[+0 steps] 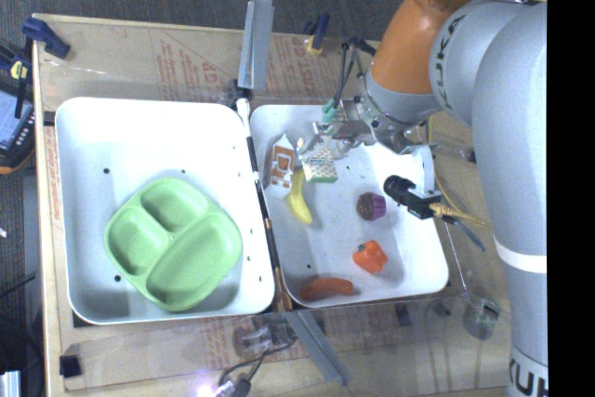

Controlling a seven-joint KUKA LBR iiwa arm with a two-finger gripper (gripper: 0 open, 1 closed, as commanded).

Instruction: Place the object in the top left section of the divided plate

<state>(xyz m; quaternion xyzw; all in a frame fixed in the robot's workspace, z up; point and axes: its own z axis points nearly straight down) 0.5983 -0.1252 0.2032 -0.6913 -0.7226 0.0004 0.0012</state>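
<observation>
Reaching in from the right, the grey arm [502,107] with its orange band hangs over the upper part of the right bin [423,279]. Its end effector [337,127] sits low near that bin's back wall, just above a small white-and-teal packet [321,165]; whether it is clenched, released or grasping anything cannot be told from this slanted view.

Lying loose in the right bin are a white carton with brown lettering [282,165] against the left wall, a yellow banana [299,200] just below it and touching it, a purple round item [371,206] near the middle, an orange pepper-like piece [370,257] lower down, and a reddish sausage-shaped piece [326,288] by the front wall.

The left bin [84,135] holds the green divided plate [174,243], which rests flat toward the front, turned at an angle, with two small sections and one large one. Both bins stand side by side on the wooden tabletop [149,60].
</observation>
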